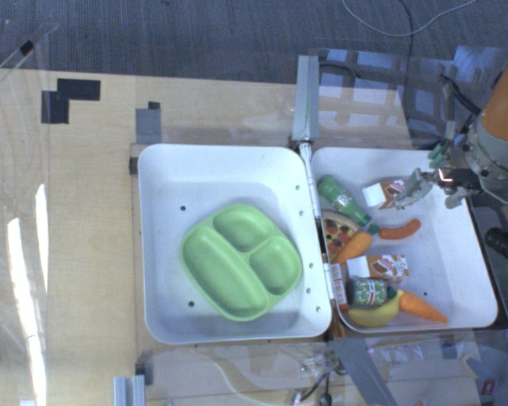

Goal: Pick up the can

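**Gripper over right bin's far side, can at the near edge**

Two white bins sit side by side on the bench. Left bin (152,227) holds a green divided plate (241,260), three compartments, lying roughly in the middle, a bit twd the near side.

Right bin (474,252) holds the clutter. The can (370,292), green and red label, lies on its side near the bin's near-left corner, just behind a banana (374,314) that curves along the near edge & looks to be touching it. A carrot (421,307) lies right of the can, along the near edge. A small red-and-white carton (388,266) sits just behind the can. A second carrot (352,245) lies by the left wall, next to a pizza slice (337,224). A green bottle (342,198) lies slanted near the far-left corner. A red sausage (400,228) lies abt mid-bin. Another small carton (388,192) sits behind it, twd the far side.

The arm (504,134) comes in from the right over the bin's far-right corner, orange band at the frame edge. The gripper (419,184) reaches left above the far part of the bin, tips close to the far carton. Whether it's spread or closed: can't tell at this res. Nothing visibly between its tips. It's well apart from the can, which lies across the bin at the near edge.
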Motion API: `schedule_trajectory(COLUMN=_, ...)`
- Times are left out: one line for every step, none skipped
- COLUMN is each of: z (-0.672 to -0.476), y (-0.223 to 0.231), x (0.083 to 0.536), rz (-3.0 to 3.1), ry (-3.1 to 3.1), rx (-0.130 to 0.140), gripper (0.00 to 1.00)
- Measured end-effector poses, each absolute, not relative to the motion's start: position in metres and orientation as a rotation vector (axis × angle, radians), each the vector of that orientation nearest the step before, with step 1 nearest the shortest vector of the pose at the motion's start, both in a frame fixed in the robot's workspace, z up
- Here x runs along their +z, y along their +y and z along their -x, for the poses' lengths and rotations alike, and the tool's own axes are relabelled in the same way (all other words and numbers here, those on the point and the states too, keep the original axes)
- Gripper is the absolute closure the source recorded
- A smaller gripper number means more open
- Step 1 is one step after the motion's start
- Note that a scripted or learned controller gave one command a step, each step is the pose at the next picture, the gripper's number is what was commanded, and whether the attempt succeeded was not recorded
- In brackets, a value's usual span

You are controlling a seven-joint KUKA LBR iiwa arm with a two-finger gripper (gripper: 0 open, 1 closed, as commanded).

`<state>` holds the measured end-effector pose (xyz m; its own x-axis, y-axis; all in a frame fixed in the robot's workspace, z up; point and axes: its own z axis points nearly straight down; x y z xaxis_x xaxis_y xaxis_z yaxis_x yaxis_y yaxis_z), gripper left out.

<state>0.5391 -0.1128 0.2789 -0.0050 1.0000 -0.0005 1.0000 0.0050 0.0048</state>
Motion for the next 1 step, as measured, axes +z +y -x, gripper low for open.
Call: schedule_trajectory(z=-0.5453, y=-0.1075, x=0.1845, rz=-2.233, ry=2.207, rx=0.004, gripper=0.00)
